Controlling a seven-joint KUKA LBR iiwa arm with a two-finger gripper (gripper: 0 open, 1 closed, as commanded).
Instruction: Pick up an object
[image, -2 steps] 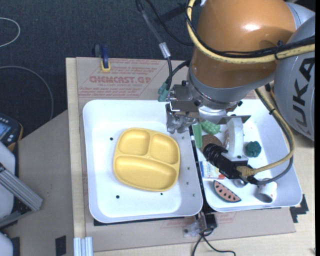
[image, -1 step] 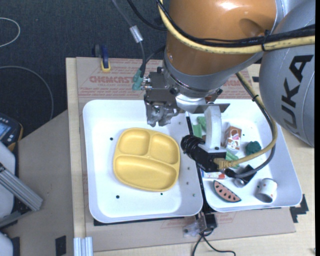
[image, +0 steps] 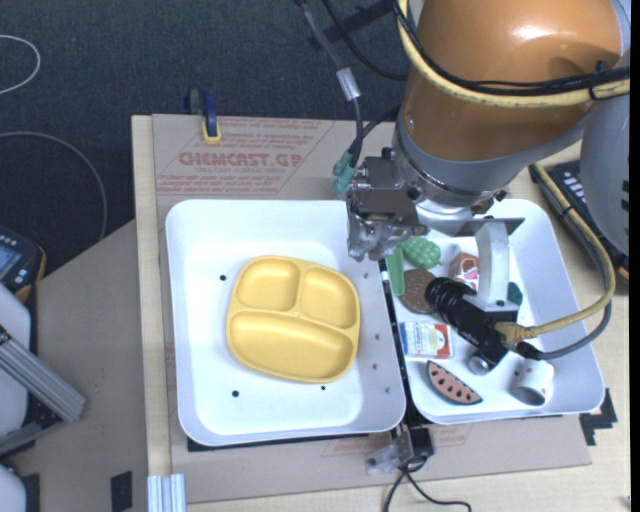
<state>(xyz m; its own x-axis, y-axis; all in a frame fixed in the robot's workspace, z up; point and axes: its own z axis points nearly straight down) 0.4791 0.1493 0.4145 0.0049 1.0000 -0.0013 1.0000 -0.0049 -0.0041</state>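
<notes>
Dark carpet floor (image: 80, 90); brown board (image: 250, 150).

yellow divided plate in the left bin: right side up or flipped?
Right side up. The yellow plate lies flat in the left bin, its three compartments facing the camera as hollows with raised dividers between them.

A yellow three-compartment plate (image: 293, 318) lies flat, face up, in the left bin (image: 190, 330); the right bin (image: 570, 290) holds a jumble including a watermelon-slice toy (image: 453, 383), a green piece (image: 420, 250) and a small white cup (image: 533, 381).

two white bins (image: 190, 300), one yellow divided plate (image: 293, 318), one watermelon slice (image: 453, 383), one white cup (image: 531, 379)
</notes>
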